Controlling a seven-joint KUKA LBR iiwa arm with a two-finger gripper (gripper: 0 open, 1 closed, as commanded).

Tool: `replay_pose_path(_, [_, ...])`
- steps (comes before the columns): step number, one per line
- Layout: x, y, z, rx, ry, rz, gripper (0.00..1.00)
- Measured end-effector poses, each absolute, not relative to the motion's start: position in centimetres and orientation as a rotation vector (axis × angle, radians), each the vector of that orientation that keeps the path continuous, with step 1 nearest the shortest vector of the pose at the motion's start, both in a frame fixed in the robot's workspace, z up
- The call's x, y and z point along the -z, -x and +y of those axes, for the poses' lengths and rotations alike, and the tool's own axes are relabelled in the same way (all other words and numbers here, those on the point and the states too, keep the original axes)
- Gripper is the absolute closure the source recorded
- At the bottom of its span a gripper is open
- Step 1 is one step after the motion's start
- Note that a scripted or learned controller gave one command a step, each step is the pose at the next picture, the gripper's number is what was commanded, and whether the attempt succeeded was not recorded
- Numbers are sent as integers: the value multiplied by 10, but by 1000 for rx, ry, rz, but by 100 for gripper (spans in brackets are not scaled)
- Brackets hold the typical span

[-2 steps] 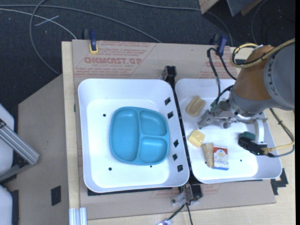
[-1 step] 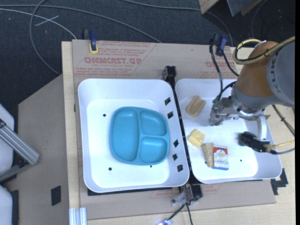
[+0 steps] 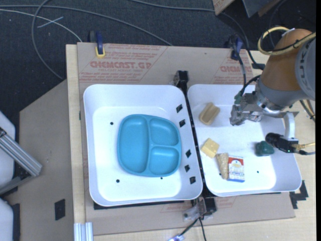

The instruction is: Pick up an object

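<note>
Nearby, pincer [image 3: 239,117] hovers beside a tan, blocky sponge [image 3: 209,113].

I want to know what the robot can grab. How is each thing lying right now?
blue plate: flat in the left bin, nothing on it
tan block: loose, right bin
yellow block: loose, right bin
small box: lying flat
green thing: loose
pincer: above the right bin, holding nothing seen

Bright even overhead light, white bins [image 3: 95,134] nearly blown out, soft faint shadows, slightly soft focus, mild grain
</note>
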State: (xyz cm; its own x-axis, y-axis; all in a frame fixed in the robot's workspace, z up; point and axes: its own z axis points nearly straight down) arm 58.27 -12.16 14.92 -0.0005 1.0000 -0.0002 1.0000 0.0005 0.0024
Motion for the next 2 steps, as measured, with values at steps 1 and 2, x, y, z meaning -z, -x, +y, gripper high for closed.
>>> replay_pose_path(1, [-193,-580,-120,-3,-2219,2220,100])
replay_pose_path(2, [-232,-581,-120,-5,-2218,2220,100])
